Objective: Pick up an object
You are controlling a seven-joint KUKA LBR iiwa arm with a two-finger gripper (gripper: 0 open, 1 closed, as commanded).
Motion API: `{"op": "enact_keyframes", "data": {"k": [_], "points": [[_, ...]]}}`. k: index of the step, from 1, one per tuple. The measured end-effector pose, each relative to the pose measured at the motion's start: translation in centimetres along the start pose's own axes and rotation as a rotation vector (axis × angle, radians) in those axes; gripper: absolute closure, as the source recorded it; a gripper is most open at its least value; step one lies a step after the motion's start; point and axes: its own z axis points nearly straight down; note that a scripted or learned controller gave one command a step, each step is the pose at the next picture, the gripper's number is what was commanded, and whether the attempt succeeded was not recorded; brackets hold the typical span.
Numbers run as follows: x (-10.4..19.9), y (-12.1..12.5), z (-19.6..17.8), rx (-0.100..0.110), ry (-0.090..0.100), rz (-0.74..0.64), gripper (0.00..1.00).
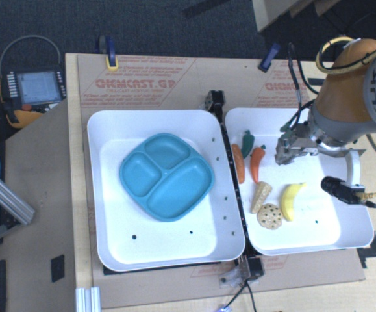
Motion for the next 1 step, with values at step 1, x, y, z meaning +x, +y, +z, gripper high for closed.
{"op": "enact_keyframes", "data": {"k": [1], "points": [[0.12, 0.02, -4.33, -0.001, 0.000, -0.002, 1.00]]}}
